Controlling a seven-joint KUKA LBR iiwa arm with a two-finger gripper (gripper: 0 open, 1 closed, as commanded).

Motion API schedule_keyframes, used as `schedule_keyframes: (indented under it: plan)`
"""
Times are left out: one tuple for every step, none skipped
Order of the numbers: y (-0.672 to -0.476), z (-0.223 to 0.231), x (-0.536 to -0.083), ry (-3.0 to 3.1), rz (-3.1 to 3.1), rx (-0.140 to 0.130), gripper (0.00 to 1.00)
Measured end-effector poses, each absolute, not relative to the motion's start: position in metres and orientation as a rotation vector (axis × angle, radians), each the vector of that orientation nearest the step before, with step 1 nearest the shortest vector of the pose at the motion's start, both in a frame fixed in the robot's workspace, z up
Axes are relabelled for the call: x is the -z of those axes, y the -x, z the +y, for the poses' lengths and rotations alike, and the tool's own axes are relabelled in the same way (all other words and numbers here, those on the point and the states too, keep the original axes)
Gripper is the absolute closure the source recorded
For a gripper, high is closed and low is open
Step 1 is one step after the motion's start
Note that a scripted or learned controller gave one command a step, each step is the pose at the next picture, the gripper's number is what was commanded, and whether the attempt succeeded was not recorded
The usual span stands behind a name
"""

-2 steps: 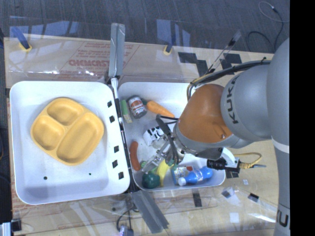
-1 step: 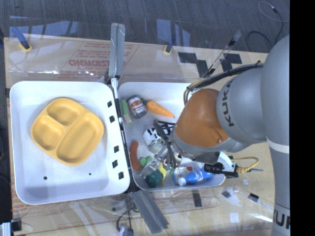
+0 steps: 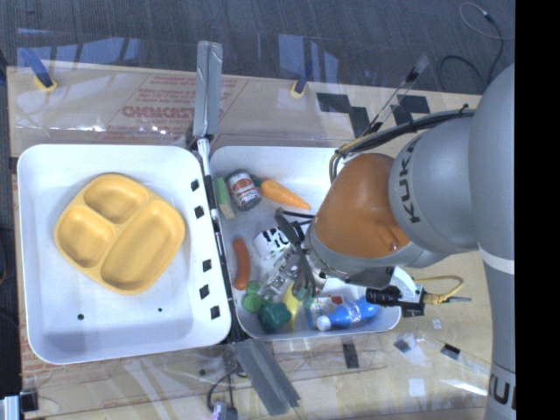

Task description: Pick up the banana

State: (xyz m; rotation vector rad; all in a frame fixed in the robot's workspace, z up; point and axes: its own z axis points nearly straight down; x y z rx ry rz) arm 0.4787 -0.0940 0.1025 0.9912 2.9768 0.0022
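The grey arm [image 3: 455, 191] rises closest to the lens, reaching in from the right. Its elbow bends down over the right bin [image 3: 262, 157], and the orange band [image 3: 354, 213] covers much of that bin's right half. The wrist points down and to the left, putting the gripper [image 3: 293, 276] low among the clutter in the bin's near part. The metal parts there blur together, so I cannot tell whether the gripper is spread or pressed together, or whether anything is in it.

A small yellow piece [image 3: 291, 304] lies just below the gripper, between a dark green lump [image 3: 274, 318] and a blue and white bottle [image 3: 350, 313]. It is probably the banana, but too little of it shows to be sure.

Farther back in the same bin are a can [image 3: 243, 190], a carrot [image 3: 284, 194] and a reddish sausage shape [image 3: 241, 263] near the left wall. The left bin [image 3: 52, 339] holds a yellow divided plate [image 3: 118, 232], well apart from the arm.
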Motion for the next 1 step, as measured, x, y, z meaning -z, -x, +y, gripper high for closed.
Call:
schedule_keyframes:
  plan:
    - [-0.4787,-0.0939,-0.1025,-0.991,2.977,-0.002,0.0]
